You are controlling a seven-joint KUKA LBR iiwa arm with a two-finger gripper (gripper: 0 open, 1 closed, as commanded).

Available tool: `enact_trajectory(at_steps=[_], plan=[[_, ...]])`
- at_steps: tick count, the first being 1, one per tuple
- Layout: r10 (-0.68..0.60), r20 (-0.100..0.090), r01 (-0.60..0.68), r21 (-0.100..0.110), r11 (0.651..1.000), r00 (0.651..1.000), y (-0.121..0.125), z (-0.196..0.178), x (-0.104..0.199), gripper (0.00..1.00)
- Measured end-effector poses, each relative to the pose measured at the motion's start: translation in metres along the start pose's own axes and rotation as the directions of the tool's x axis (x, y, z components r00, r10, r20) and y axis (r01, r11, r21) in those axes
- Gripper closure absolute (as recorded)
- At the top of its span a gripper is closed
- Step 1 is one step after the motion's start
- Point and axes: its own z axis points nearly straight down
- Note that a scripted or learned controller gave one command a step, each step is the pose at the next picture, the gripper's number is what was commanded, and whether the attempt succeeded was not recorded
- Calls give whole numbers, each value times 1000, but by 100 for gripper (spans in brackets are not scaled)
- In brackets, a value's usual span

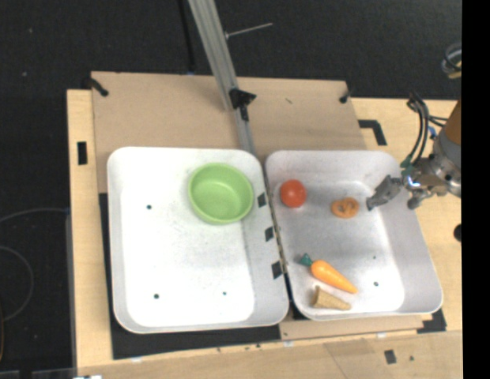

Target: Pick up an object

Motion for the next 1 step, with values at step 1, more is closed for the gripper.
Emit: enact_trajectory(at_steps=[1], plan=[[0,-1,0,2,1000,1000,-2,63,3,0]])
